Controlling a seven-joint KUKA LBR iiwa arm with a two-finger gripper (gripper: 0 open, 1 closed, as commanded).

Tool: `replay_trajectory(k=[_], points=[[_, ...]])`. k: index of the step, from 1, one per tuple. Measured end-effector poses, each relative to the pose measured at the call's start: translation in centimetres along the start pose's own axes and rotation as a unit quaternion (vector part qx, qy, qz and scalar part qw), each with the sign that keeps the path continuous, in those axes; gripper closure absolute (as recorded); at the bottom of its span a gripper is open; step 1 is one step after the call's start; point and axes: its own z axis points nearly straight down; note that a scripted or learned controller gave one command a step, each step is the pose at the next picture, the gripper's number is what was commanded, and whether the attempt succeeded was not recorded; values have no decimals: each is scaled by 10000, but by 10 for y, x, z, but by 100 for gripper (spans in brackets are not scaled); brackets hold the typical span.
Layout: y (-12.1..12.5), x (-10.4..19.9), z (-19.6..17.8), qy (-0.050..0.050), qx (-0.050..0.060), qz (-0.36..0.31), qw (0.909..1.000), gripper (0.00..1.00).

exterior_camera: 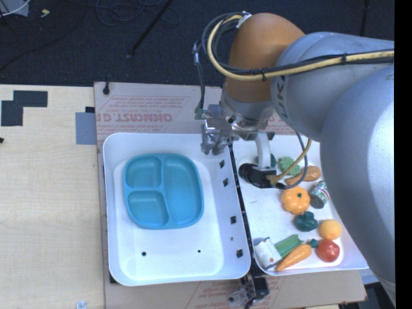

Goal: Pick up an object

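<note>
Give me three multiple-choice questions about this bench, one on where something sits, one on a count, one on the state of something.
1. Where does the light blue plastic divided plate lie?
A. in the left white bin
B. in the right white bin
C. on the wooden bench

2. How many compartments has that plate?
A. two
B. three
C. five

3. How does the orange toy carrot sit?
A. upright
B. hanging from the arm
C. lying flat in the right bin

Answers:
1 A, it rests on the left bin's floor.
2 B, two ridges part it into three wells.
3 C, it lies on its side by the near rim.
</note>
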Motion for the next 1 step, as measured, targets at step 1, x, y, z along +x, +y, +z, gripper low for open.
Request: replay_trajectory(k=[1], points=[[-5, -7, -5, -6, 14, 27, 10000, 100]])
